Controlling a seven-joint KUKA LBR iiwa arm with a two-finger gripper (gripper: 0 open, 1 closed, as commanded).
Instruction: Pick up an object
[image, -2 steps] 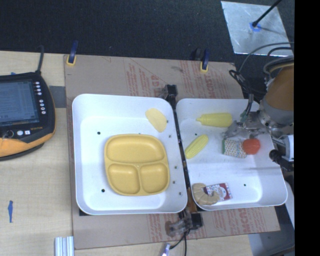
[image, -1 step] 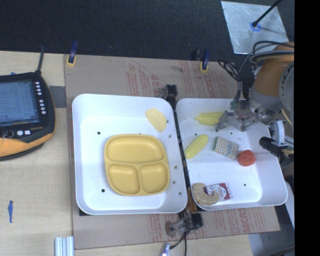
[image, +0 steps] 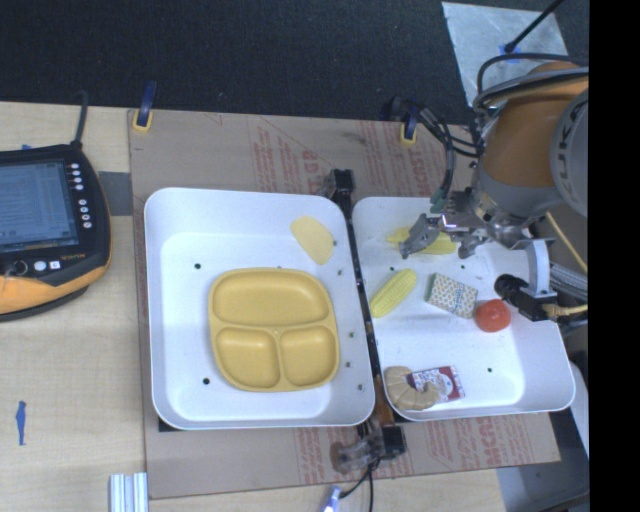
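Observation:
My gripper (image: 443, 243) hangs over the back of the right bin (image: 540, 385), fingers spread and open, with nothing between them. A small yellow piece (image: 402, 238) lies on the bin floor right beside the left fingertip (image: 419, 240), partly hidden by it. Also in this bin are a corn cob (image: 392, 292), a small patterned block (image: 452, 295), a red tomato (image: 491, 316) and a bagel with a red and white packet (image: 422, 387). The left bin (image: 175, 300) holds a yellow divided plate (image: 272, 328) and a pale yellow slice (image: 312, 240).
A tablet in an orange case (image: 45, 225) lies on the bench at far left. Clamps sit at the bins' shared wall, back (image: 342, 183) and front (image: 365, 450). Cables (image: 440, 135) run from the arm above the right bin.

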